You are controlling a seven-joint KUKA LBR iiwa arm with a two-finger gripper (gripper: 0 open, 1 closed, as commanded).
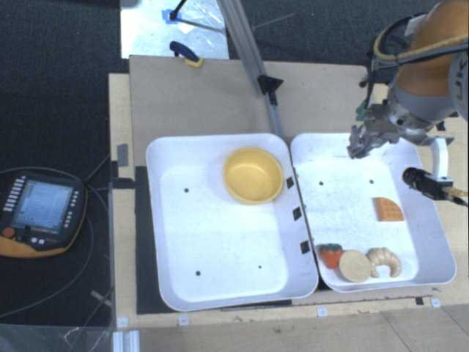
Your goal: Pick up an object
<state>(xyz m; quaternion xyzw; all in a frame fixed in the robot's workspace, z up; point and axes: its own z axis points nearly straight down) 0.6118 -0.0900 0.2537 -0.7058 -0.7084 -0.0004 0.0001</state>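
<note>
Gripper (pixel 359 149): far edge of right bin (pixel 432 229); grip state indiscernible. Orange wedge (pixel 388 210), nearer, to its right, apart.

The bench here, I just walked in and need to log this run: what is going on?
A grey robot arm with an orange band reaches in from the right, its gripper over the far end of the right bin with nothing between its fingers. The orange wedge, croissant, round biscuit and tomato lie in that bin, most of them along its near edge. A yellow bowl sits in the left bin. Nothing has been picked up yet.
</note>
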